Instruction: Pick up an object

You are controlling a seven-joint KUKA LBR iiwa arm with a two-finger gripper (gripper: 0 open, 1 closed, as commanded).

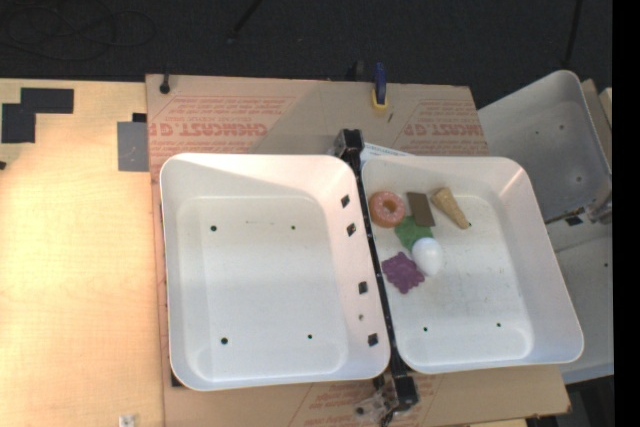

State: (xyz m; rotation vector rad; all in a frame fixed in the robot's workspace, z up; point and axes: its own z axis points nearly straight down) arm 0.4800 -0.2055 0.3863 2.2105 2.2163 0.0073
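Several small objects lie clustered in the right bin point(500, 335), close to its left wall. A pink-iced doughnut point(387, 208) sits at the back of the cluster. Beside it is a brown block point(420, 208), and a tan cone-shaped piece point(451, 207) lies to the right. A green object point(411, 233) rests under them, touching a white egg point(429, 256). A purple object point(403, 272) lies nearest the front.
The left bin point(260, 275) sits beside the right one, joined by a black divider with clips point(365, 255). Both rest on a cardboard sheet point(250, 120) over a wooden bench point(70, 255). A grey metal panel point(560, 125) stands at the far right.
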